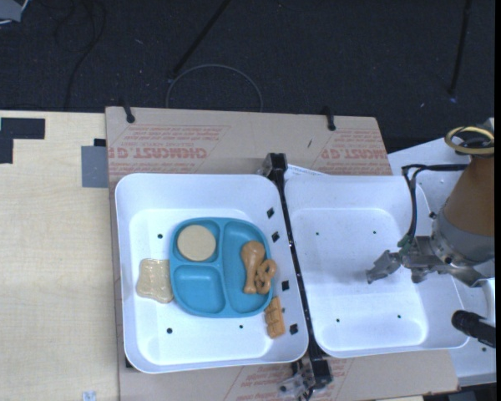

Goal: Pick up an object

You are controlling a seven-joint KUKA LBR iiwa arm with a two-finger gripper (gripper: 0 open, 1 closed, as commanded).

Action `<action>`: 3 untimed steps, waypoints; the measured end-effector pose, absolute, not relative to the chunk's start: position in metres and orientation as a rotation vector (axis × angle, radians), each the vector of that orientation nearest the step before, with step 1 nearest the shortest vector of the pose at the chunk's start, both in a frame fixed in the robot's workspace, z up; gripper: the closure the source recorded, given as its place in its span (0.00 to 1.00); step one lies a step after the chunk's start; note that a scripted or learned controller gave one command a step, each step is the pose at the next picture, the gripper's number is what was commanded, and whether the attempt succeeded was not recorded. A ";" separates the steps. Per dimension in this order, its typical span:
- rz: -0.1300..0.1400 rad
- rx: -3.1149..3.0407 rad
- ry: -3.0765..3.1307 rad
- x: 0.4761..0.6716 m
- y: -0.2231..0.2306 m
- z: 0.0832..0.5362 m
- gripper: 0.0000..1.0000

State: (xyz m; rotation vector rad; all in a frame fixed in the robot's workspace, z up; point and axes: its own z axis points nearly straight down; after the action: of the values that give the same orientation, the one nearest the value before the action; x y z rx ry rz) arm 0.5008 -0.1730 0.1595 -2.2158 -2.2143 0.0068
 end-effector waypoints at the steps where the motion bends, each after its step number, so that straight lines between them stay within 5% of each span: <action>1: 0.006 -2.216 -2.216 0.506 -0.175 0.098 0.00; 2: 0.003 -2.224 -2.211 0.507 -0.176 0.112 1.00; 3: -0.002 -2.222 -2.224 0.517 -0.181 0.163 1.00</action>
State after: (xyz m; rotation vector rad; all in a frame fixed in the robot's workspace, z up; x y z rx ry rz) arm 0.5169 -0.1812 0.1630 -2.2220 -2.2242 -0.0017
